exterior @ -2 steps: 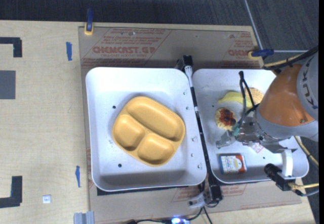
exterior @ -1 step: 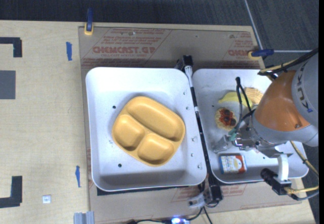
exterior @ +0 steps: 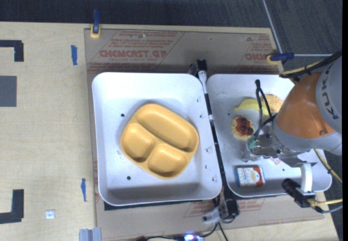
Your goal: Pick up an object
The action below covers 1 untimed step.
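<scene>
Sitting in the left white bin (exterior: pixel 103 125): a smooth yellow plastic tray (exterior: pixel 158 140) with three rounded dips. Lying in the right white bin (exterior: pixel 223 93): a yellow banana (exterior: pixel 247 106), a round red-and-yellow toy (exterior: pixel 242 125), a small flat box (exterior: pixel 250 175). Hanging low by the round toy: the tool (exterior: pixel 261 146), grip impossible to tell, over a pale wood desk (exterior: pixel 43 142) and brown cardboard (exterior: pixel 141 49).

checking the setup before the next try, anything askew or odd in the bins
The yellow tray in the left bin sits turned at a slant to the bin's walls, not squared up. In the right bin the small carton lies flat on its side. Nothing looks spilled or broken.
</scene>
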Each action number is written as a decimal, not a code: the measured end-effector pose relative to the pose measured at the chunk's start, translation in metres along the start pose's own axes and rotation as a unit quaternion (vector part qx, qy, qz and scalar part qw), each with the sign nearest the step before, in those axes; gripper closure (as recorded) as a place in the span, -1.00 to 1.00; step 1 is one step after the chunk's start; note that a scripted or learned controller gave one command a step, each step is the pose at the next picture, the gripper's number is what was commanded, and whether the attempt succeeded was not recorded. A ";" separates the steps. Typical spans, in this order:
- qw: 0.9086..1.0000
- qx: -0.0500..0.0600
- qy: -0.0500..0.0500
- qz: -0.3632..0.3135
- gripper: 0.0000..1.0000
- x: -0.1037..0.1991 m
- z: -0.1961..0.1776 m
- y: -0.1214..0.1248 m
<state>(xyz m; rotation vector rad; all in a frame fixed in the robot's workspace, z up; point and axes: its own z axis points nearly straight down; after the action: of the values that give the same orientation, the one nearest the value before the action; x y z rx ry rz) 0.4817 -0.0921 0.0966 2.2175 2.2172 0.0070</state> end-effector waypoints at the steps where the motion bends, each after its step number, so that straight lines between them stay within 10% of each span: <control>1: 1.000 0.000 0.000 0.000 -1.00 0.000 0.000 0.000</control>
<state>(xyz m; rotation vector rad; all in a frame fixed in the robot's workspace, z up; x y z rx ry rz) 0.4817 -0.0921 0.0966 2.2175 2.2172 0.0068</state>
